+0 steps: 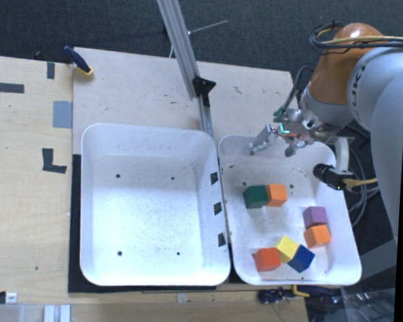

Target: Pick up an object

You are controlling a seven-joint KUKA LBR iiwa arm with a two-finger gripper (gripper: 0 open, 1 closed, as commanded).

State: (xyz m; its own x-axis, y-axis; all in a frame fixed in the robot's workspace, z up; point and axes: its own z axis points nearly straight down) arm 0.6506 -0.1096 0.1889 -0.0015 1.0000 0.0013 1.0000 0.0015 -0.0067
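Looking down on the desk (145, 85), you see two white bins side by side. The left bin (90, 204) is the bigger one, and the right bin (250, 262) holds all the little blocks.

The big grey arm (386, 86) comes in from the right, with its orange band (341, 53) up near the top. Part of the arm is cut off at the edge, so you cannot see all of it.

The end effector (274, 146) hangs over the far end of the right bin. Its two fingers are spread apart, and nothing sits between them. It is well apart from the blocks.

A long silver pole (184, 50) leans across the desk toward the gap between the bins.

Now the blocks, the things you could pick up. A green block (255, 196) and an orange block (277, 195) touch each other near the middle of the right bin. A purple block (314, 215) sits close to the right wall, with another orange block (317, 235) just below it. Near the front wall, a red-orange block (267, 259), a yellow block (287, 248) and a blue block (302, 258) huddle together in a row. They are small, so you cannot tell if they overlap or just touch.

A small blue and yellow thing (78, 61) lies on the far left of the desk. It is too small to make out.
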